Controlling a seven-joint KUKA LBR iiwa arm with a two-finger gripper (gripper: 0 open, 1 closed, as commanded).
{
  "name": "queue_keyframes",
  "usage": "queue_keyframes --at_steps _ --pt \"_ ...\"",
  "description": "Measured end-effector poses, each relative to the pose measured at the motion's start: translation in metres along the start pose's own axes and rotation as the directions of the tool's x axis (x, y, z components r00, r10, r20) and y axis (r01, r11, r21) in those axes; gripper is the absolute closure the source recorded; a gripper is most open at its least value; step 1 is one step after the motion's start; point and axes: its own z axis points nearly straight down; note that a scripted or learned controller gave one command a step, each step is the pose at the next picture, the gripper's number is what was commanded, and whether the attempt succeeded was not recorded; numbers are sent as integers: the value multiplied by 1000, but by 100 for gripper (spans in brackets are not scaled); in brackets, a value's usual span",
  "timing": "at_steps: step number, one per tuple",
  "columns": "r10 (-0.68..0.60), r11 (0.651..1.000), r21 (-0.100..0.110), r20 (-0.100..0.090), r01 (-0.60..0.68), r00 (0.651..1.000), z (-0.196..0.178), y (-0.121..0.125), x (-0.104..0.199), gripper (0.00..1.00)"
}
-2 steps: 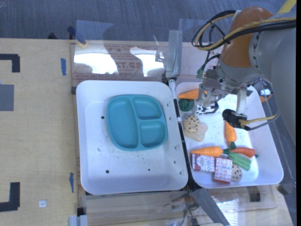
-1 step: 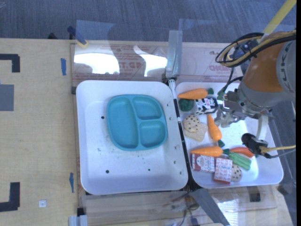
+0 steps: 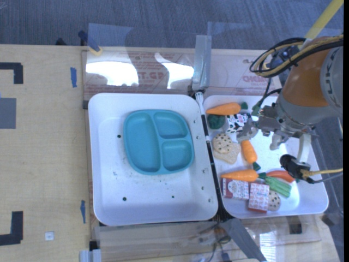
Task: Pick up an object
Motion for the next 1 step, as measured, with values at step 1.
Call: queue_keyframes --at_steps 1 --pt "-66 998 -5 0 66 998 83 51 -11 0"
